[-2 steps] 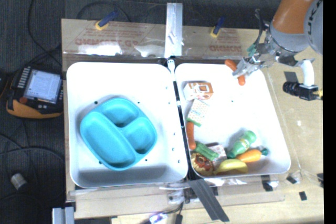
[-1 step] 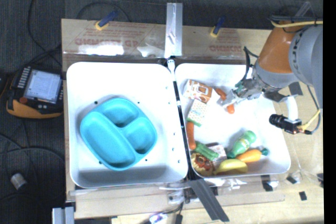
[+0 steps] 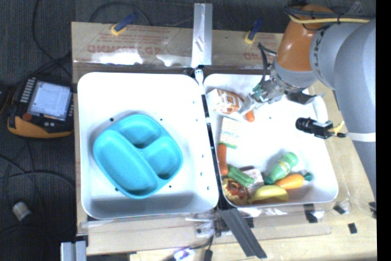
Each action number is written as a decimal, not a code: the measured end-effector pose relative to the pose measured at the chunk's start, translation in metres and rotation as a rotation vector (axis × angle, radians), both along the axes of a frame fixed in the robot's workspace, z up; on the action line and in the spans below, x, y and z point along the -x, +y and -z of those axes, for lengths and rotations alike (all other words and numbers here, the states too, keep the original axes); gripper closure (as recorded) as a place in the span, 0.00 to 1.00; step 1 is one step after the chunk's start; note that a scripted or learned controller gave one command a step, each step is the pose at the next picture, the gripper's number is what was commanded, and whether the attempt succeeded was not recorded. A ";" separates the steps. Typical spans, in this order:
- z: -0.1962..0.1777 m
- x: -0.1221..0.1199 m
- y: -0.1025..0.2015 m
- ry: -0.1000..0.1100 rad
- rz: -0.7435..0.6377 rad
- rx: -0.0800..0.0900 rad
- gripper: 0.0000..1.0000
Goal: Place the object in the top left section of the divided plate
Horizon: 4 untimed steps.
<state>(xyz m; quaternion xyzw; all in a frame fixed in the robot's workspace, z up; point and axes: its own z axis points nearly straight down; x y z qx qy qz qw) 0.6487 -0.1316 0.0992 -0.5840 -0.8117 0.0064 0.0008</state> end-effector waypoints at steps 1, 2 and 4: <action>0.004 -0.012 0.003 0.011 -0.110 0.017 1.00; -0.028 -0.016 0.001 -0.002 -0.356 0.024 1.00; -0.047 -0.016 0.000 -0.006 -0.353 0.026 1.00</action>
